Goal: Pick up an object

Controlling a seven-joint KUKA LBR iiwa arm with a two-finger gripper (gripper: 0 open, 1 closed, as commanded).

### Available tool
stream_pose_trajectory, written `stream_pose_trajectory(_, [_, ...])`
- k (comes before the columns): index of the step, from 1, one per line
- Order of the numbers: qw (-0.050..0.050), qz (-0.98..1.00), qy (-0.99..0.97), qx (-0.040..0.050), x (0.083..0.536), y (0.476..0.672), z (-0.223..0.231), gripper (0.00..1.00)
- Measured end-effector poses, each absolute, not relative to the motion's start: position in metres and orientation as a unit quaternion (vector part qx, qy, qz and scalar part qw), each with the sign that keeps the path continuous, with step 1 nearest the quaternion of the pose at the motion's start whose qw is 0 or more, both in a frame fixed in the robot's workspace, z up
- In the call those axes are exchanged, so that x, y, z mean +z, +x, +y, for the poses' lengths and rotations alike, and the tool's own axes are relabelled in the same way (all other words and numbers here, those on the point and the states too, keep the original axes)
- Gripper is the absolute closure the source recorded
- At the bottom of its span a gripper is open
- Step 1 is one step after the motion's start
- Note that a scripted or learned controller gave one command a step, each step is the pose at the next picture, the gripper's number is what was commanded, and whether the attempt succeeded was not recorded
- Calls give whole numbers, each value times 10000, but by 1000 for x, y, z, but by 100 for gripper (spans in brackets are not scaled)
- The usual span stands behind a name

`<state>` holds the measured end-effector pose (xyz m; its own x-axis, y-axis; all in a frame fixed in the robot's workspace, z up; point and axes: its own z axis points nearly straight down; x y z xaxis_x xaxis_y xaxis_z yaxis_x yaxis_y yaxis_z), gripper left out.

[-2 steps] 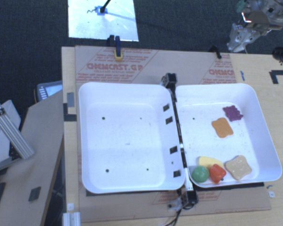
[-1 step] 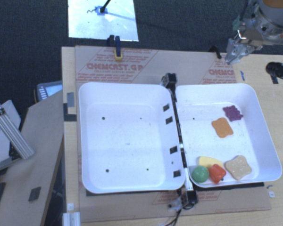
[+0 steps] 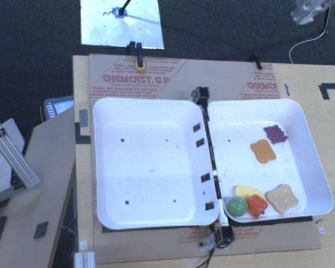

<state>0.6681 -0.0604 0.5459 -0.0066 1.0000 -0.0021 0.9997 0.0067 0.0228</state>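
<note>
Gripper (image 3: 311,4): blurred, beyond the far right corner of the right bin (image 3: 238,128) and well apart from it; whether it is wide or narrow cannot be told, and nothing is seen in it. Inside the right bin, toward its far right, lie a purple piece (image 3: 275,133) and an orange piece (image 3: 263,151). Along its near wall sit a green ball (image 3: 237,206), a red item (image 3: 257,205), a yellow wedge (image 3: 247,191) and a toast slice (image 3: 282,198). The left bin (image 3: 100,149) adjoins the right bin's left wall.
</note>
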Motion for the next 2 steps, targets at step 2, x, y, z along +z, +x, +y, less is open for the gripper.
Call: stream_pose_trajectory(2, [-12,7064,7078,-19,394,668,-141,100])
